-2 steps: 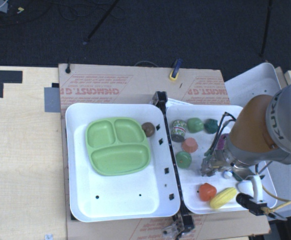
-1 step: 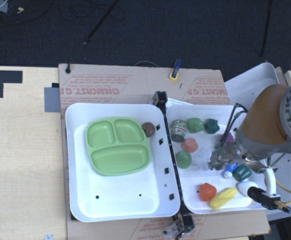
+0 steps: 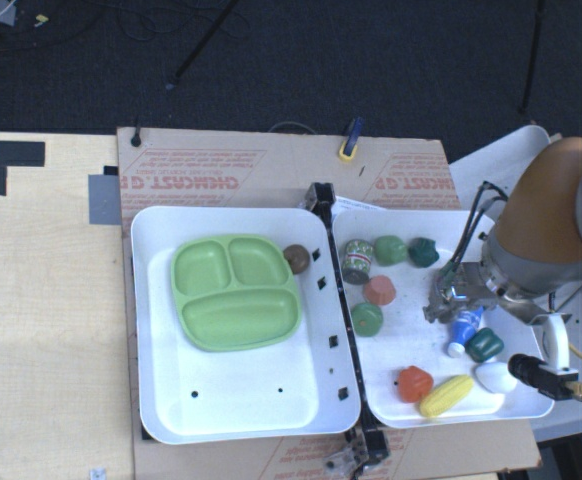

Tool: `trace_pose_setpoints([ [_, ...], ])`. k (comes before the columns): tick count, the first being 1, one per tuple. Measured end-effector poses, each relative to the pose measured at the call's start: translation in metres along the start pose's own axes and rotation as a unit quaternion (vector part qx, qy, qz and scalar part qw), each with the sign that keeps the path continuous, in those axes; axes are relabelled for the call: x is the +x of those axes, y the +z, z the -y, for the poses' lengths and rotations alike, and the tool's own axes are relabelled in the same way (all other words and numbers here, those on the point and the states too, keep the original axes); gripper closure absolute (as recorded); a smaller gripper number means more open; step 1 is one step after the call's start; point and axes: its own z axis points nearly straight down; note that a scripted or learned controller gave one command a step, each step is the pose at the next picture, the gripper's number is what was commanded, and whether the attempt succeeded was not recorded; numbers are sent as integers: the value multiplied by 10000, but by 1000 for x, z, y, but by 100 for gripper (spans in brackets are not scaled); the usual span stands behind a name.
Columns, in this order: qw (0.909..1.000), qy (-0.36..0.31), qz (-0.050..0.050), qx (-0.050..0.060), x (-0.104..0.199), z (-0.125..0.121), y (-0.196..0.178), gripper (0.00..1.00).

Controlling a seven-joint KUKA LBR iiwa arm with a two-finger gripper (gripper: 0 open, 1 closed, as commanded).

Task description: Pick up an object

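While the arm [image 3: 536, 218] reached in from the right of the frame, its gripper [image 3: 449, 303] hung low over the right bin [image 3: 411, 408], at that bin's right-centre. Whether it was released or clenched could not be told; the metal parts ran together at this size, and nothing was clearly seen in its grasp.

Nearest object: a blue and white bottle [image 3: 463, 331], just below and slightly right of the gripper, touching or nearly so. Its long axis ran on a slant, blue end toward the upper right, white cap toward the lower left. A dark green piece [image 3: 486, 345] lay against the bottle's lower right side.

Other candidates stood farther off: a pink piece [image 3: 379, 290] and green ball [image 3: 367, 318] to the left, a striped can [image 3: 357, 260] and two green pieces along the upper part of the bin, a red piece [image 3: 414, 382] and yellow corn [image 3: 445, 395] near the lower edge.

Left bin [image 3: 161, 368] held a green divided plate [image 3: 236, 293] and a brown ball [image 3: 296, 258], well apart from the gripper.

Judgement: the bottle looked the likely target; a short drop toward the lower right, jaws set across its slant, would be needed.
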Motion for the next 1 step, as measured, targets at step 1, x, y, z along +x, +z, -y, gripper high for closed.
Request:
trace_pose_setpoints([
  [1,10000,2,0,2,-1,-1,-34,100],
])
